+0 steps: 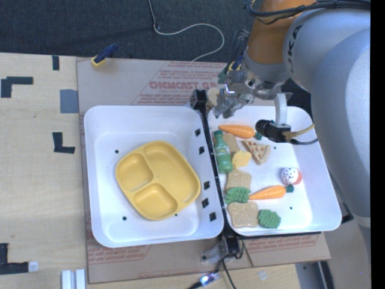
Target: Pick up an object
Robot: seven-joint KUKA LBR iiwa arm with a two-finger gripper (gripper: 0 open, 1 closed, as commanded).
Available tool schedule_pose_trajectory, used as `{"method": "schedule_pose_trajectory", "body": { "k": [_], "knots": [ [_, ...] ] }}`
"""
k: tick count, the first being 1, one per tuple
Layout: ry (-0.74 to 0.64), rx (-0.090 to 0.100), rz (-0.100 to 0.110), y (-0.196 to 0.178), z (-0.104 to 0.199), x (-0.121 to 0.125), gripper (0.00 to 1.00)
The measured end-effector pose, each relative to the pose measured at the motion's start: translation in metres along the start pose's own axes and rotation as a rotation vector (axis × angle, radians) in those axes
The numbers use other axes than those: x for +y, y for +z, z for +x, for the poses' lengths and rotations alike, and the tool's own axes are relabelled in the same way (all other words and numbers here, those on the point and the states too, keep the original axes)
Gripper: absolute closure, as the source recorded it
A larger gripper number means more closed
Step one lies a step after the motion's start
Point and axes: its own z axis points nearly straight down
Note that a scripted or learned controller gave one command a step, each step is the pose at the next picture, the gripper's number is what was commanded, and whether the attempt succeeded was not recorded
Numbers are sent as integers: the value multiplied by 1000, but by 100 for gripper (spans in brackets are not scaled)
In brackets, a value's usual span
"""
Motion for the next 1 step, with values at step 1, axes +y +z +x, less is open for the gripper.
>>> {"method": "schedule_pose_trajectory", "body": {
  "k": [1],
  "knots": [
    [2,0,1,-9,11,-9,100]
  ]
}}
